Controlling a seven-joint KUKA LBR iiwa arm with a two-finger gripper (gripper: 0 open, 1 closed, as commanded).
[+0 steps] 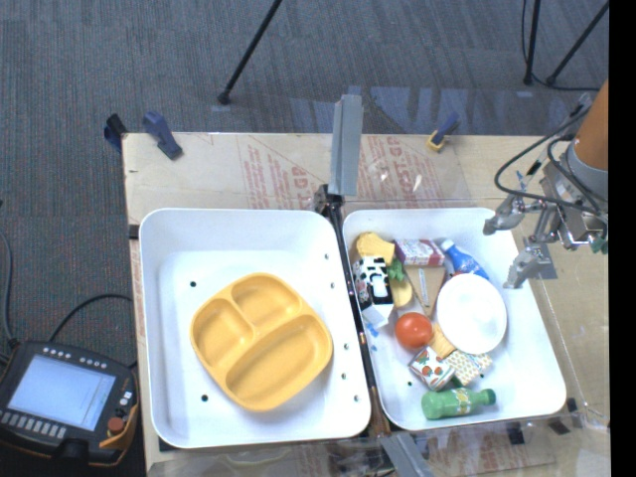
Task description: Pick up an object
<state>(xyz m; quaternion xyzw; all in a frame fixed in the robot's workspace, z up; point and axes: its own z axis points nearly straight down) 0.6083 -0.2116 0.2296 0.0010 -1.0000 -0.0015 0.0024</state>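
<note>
Gripper [532,251] hangs released above the right bin's [552,366] far right edge, grasping nothing. Approach step: objects cluster left of it, white plate [471,313] nearest. Next: descend onto one.

A robotics lab or test room. Grey carpet [119,58] covers the floor. Black tripod legs [256,38] stand at twelve o'clock, a handheld control screen [62,396] lies at eight o'clock, and clamps [159,133] grip a plywood bench [248,167] holding two white bins [159,229].
</note>
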